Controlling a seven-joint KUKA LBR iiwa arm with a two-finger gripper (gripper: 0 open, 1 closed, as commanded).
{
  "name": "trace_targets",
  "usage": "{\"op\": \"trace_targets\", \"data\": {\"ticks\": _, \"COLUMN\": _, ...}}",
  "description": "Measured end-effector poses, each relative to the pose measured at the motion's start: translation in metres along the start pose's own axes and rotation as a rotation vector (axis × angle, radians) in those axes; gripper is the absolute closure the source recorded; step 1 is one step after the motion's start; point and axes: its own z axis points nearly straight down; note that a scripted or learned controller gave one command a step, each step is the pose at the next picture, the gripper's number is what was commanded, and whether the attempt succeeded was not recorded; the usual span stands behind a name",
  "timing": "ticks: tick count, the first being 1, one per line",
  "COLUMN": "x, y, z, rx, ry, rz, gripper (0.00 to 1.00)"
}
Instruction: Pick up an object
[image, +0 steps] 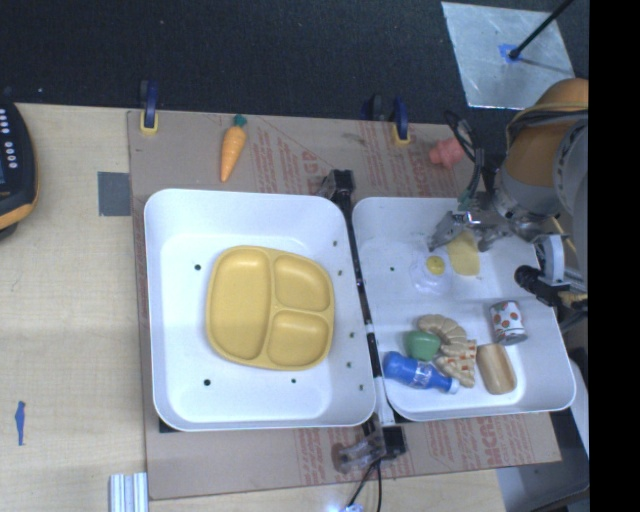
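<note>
My gripper (467, 238) hangs low over the back of the right bin (390, 240), its two fingers spread open. Right under it lies a pale yellow block (465, 258), partly between the fingertips and resting on the bin floor. A small yellow ball (435, 265) lies just left of the block. Toward the bin's front are a tan pastry (443, 326), a green piece (423, 345), a blue bottle (418, 372), a bread roll (497, 367) and a small red-and-white can (507, 322).
The left bin (170, 300) holds a yellow divided plate (269, 305). A toy carrot (232, 148) and a pink piece (445, 152) lie on the brown board behind the bins. The arm's orange band (545, 115) looms at the right.
</note>
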Motion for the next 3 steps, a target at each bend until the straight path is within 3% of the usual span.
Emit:
{"op": "trace_targets", "data": {"ticks": 1, "x": 0.002, "y": -0.003, "z": -0.012, "rx": 0.009, "ry": 0.003, "rz": -0.004, "gripper": 1.0}}
{"op": "trace_targets", "data": {"ticks": 2, "x": 0.058, "y": -0.028, "z": -0.099, "rx": 0.001, "ry": 0.005, "rz": -0.002, "gripper": 1.0}}
{"op": "trace_targets", "data": {"ticks": 3, "x": 0.055, "y": -0.03, "z": -0.093, "rx": 0.009, "ry": 0.005, "rz": 0.001, "gripper": 0.0}}
